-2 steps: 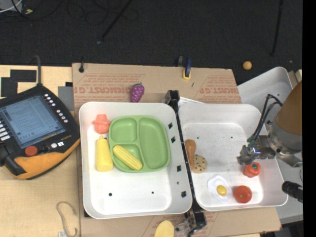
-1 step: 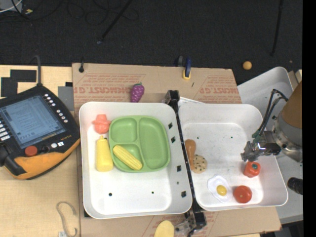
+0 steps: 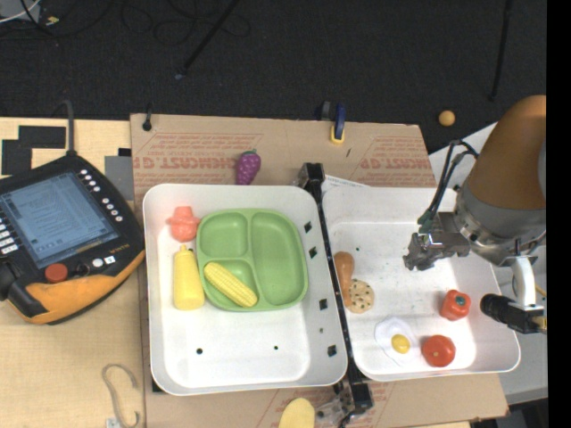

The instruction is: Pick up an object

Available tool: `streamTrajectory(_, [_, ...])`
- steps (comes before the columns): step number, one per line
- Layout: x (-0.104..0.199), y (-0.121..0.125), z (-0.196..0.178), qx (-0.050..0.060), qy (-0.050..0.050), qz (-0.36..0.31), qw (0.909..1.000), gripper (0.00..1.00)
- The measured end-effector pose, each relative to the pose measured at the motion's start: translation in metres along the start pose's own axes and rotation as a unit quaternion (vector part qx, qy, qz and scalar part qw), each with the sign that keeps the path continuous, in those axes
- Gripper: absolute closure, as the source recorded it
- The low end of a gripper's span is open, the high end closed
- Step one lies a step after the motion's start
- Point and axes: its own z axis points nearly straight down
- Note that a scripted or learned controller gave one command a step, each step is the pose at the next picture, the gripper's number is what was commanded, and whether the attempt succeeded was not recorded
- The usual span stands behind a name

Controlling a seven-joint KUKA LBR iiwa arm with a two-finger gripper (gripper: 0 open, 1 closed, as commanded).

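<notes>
The approach step is in hand: the gripper [image 3: 419, 255] is poised above the right bin [image 3: 500, 359], its grip state untellable, and a descent onto the cookie [image 3: 359, 297] is called for next.

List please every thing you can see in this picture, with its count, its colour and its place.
Bins: 2, white, side by side on the bench.
Divided plate: 1, green, left bin.
Corn: 1, yellow, on the plate's lower left compartment.
Bottle: 1, yellow, left of the plate.
Pink toy: 1, above the bottle.
Hot dog: 1, brown, right bin.
Cookie: 1, tan, below the hot dog.
Fried egg: 1, white and yellow, right bin.
Tomatoes: 2, red, right bin.
Grapes: 1, purple, behind the left bin.
Pendant: 1, grey and orange, far left.
Gripper: 1, dark, over the right bin.
</notes>
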Motion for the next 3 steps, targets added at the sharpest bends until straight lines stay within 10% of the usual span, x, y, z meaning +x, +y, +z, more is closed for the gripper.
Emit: streamTrajectory(3, [0.110, 0.103, 0.002, -0.001, 0.000, 0.001, 1.0000, 1.00])
